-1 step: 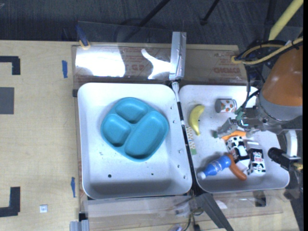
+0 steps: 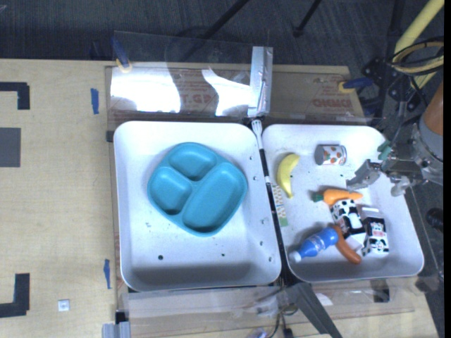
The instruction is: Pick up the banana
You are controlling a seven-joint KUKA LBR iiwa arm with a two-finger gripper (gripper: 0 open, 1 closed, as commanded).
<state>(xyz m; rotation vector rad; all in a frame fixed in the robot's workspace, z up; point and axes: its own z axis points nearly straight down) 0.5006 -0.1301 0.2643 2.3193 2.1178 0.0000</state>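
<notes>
The yellow banana (image 2: 286, 173) lies at the left side of the right bin (image 2: 394, 259), close to the divider between the bins, curved and pointing toward the front. My gripper (image 2: 381, 180) hovers over the right part of that bin, well to the right of the banana. It is open, its fingers (image 2: 363, 174) spread with nothing between them. The banana is untouched and fully in sight.
The right bin also holds a small can (image 2: 330, 155), a carrot (image 2: 341, 196), a black-and-white cow toy (image 2: 361, 225), a blue bottle (image 2: 317, 243) and an orange piece (image 2: 348, 250). A blue divided plate (image 2: 198, 187) sits in the left bin (image 2: 134, 259).
</notes>
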